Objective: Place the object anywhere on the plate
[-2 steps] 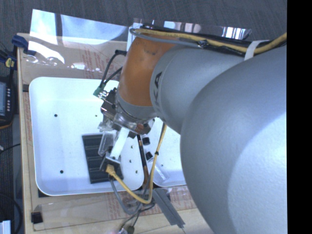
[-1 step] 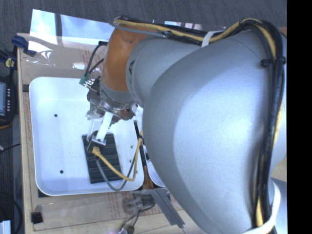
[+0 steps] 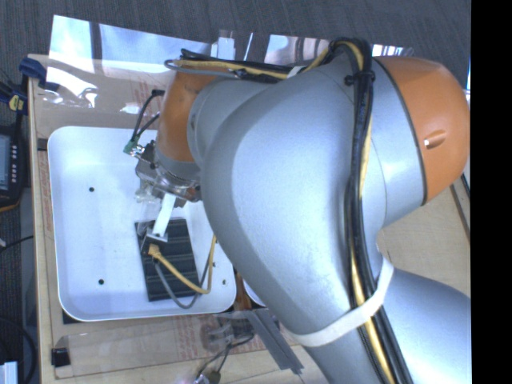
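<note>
Item: grey arm over two white bins, gripper down in the left one.

Grey arm (image 3: 304,182) with orange band (image 3: 424,126) reaches in from the right, and its bulk covers nearly all of the right-hand bin. The gripper (image 3: 150,189) hangs low over the floor of the left bin (image 3: 88,238), towards that bin's right side. From here I cannot tell whether it is open or closed. The object is hidden, so where it lies cannot be told. The wooden bench (image 3: 120,346) shows along the left bin's near edge, and a shiny panel (image 3: 128,46) catches glare beyond its far edge.
</note>
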`<act>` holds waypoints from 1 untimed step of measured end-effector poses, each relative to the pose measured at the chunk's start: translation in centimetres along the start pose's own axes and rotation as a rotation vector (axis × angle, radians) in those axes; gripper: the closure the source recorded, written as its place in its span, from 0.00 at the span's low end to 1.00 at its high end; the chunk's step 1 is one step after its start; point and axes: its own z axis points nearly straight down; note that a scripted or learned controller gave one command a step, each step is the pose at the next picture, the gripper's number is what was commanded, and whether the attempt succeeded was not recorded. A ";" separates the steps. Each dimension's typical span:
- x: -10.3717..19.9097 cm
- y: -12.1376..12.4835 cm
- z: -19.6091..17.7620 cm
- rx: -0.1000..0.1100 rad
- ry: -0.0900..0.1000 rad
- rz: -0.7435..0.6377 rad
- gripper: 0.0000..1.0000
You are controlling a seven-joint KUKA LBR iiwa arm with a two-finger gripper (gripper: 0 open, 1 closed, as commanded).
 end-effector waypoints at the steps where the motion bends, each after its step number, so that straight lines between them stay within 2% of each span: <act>1: -0.5 -2.2 1.1 -0.011 0.011 0.333 1.00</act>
